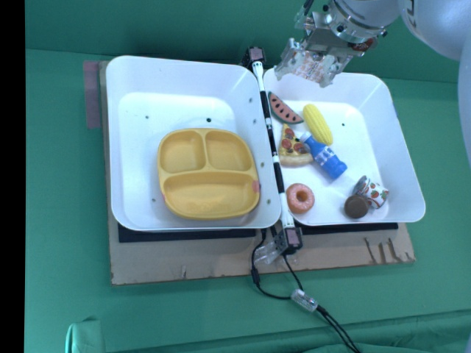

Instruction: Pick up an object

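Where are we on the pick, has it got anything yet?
Nothing looks picked so far. The pincer hangs over the far rim of the right bin, with no toy visibly between its fingers. The watermelon slice, corn, pizza slice, blue bottle and donut all lie in that bin. Descent and grasp remain.

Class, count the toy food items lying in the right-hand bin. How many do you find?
6: watermelon slice at the far left, corn cob beside it, pizza slice and blue bottle mid-bin, donut near left, cupcake near right.
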You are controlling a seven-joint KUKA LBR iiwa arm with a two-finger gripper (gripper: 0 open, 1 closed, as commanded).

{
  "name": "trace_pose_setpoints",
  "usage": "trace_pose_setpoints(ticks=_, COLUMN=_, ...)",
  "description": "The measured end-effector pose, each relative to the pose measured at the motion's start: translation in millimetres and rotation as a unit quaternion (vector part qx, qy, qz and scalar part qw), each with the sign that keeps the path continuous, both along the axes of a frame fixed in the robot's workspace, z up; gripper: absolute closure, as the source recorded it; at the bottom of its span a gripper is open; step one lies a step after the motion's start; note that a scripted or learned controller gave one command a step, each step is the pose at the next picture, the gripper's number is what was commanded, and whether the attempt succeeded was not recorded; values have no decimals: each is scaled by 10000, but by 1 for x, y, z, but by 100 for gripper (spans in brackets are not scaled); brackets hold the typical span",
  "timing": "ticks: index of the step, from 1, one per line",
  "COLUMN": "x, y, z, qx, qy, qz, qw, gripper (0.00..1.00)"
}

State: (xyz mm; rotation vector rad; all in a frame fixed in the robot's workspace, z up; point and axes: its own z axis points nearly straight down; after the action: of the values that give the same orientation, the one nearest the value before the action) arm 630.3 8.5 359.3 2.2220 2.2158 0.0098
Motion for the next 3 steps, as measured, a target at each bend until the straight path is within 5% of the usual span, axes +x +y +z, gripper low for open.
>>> trace_pose_setpoints(ticks=1, x=0, y=0, z=0, qx=-1, qy=-2, qz=-1, qw=10000, gripper=0)
trace_pose_setpoints(ticks=2, x=56, y=-5, z=-74, qx=-28, qy=-9, qz=-12, qw=10000, gripper=0)
trace_pose_setpoints(ticks=3, x=56, y=-5, z=-74, qx=-28, qy=-13, qz=-12, qw=10000, gripper=0)
